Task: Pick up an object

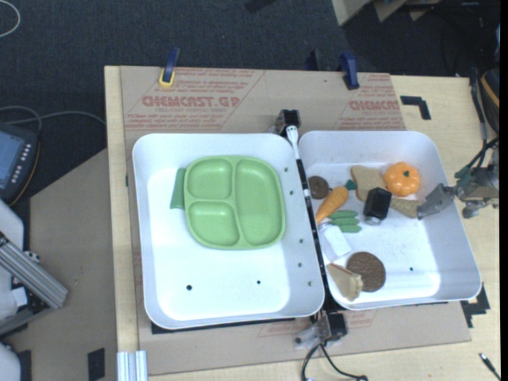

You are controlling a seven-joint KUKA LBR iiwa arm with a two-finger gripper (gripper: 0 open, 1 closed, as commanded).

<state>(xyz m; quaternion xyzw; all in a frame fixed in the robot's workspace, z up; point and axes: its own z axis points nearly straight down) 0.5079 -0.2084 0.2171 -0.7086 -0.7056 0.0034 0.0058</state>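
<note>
The right bin (444, 280) holds several small items. An orange pumpkin (401, 178) sits near the back on a tan bread slice (367, 181). A black block (376, 205) lies just in front of them. A carrot (332, 203) lies slanted by the divider, with a small brown disc (318, 186) behind it and a green piece (345, 222) in front. A brown cookie (367, 269) and a tan wedge (345, 280) rest near the front. My gripper (451, 196) hangs low over the bin's right rim, to the right of the pumpkin and apart from every item.
The left bin (159, 276) carries a green divided plate (234, 201) toward its back. A white card (334, 243) lies by the divider in the right bin. Blue and yellow clamps (169, 70) hold the board at the back edge.
</note>
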